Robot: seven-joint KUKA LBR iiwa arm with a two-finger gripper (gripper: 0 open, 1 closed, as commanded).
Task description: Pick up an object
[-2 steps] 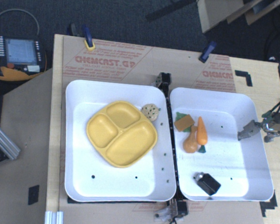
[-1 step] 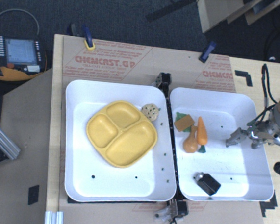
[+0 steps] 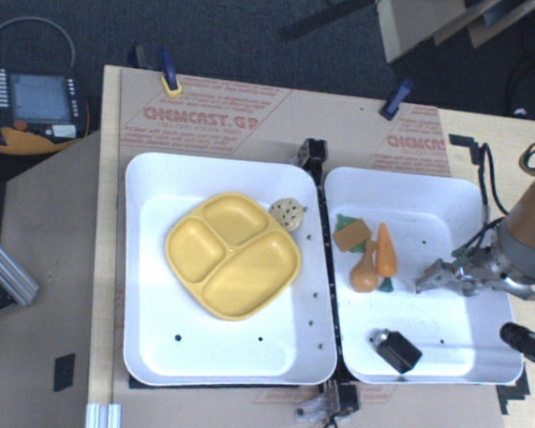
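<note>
My gripper [image 3: 431, 276] hangs over the right bin [image 3: 438, 201], right of its middle, pointing left. It stands open with nothing between its fingers. To its left lies a cluster of play food: an orange carrot [image 3: 386, 251], an orange-brown block [image 3: 350, 234] and a tan pear-shaped piece [image 3: 364, 274]. The carrot is about a hand's width from the fingertips. A black rectangular object [image 3: 396, 350] lies near the bin's front edge, below and left of the gripper.
The left bin [image 3: 143, 337] holds a yellow divided plate [image 3: 233, 254], with a speckled cookie [image 3: 287, 212] at the plate's upper right edge. A black divider runs between the bins. Cables hang at the right by the arm [image 3: 533, 224].
</note>
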